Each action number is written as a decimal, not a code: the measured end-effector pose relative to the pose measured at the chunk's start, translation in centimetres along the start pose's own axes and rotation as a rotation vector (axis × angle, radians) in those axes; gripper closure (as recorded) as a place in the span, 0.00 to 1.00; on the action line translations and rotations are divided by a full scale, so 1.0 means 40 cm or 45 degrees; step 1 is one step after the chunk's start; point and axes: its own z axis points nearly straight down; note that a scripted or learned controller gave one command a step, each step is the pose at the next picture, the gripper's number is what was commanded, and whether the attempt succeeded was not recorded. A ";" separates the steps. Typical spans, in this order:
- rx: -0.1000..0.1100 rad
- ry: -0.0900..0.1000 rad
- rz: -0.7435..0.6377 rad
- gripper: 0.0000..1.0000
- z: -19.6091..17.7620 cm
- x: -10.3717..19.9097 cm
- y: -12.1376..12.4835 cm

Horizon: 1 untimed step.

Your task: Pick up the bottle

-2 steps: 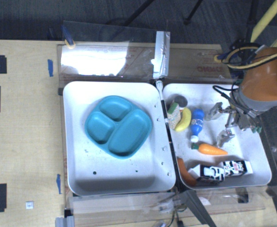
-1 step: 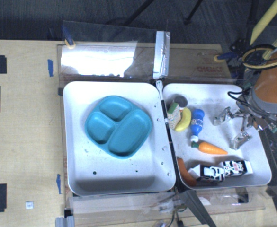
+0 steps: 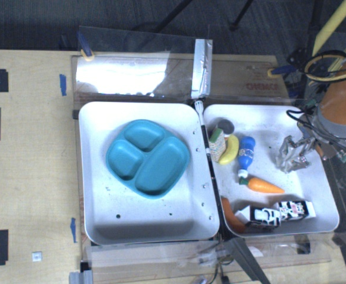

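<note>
While the pale wooden counter (image 3: 31, 158) spreads away at the left, the left bin (image 3: 96, 218) carries a blue divided plate (image 3: 147, 157). Right of that plate, in the right bin (image 3: 326, 212), the blue bottle (image 3: 245, 155) lies nearly upright in view, cap toward the carrot (image 3: 264, 186), just beside a banana (image 3: 229, 149). Farther right, the jaws (image 3: 294, 155) hover apart from the bottle; whether they are spread I cannot tell.

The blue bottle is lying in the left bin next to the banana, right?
Not quite. The camera view shows the blue bottle beside the banana in the right bin, not the left bin. The left bin holds the blue divided plate.
</note>
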 end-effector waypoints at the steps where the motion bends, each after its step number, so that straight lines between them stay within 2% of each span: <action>1: 0.005 -0.013 0.005 1.00 -0.029 -0.007 -0.001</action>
